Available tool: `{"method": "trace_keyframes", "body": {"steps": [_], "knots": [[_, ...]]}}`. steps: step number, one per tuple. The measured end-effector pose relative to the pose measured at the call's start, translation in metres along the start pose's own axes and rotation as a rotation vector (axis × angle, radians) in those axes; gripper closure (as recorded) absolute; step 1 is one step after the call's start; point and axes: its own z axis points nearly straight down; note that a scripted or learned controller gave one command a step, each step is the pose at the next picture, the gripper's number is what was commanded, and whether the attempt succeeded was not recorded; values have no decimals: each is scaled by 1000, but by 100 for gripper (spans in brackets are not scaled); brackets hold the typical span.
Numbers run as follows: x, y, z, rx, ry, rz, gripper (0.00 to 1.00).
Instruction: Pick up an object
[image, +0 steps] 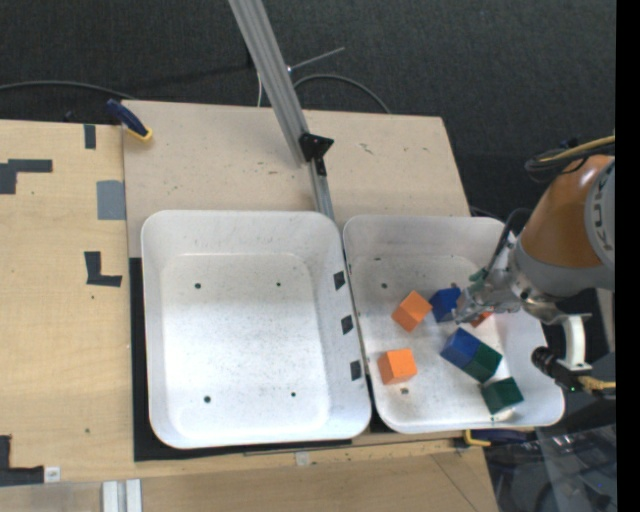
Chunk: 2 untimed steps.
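— Where's the gripper (473, 306) now?

— Down inside the right bin (420, 245), low over the small blue block (444, 301), with something red just under its tip. How its grip is set I cannot tell from here.

— Anything held?

— Not that I can see. I'd say it's lining up on that small blue block.

— What would make it go well?

— Drop straight down and centre on one block. The orange cube (410, 311) sits just beside it to the left, and the bigger blue block (462, 349) touches the green block (486, 362) nearby. The other orange cube (397, 365) stands freer. The left bin (160, 300) is well apart.
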Motion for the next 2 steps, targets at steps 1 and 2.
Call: {"method": "trace_keyframes", "body": {"steps": [1,2], "knots": [[7,-6,-51,9,5,-1,100],[7,-4,-89,9,5,-1,100]]}}
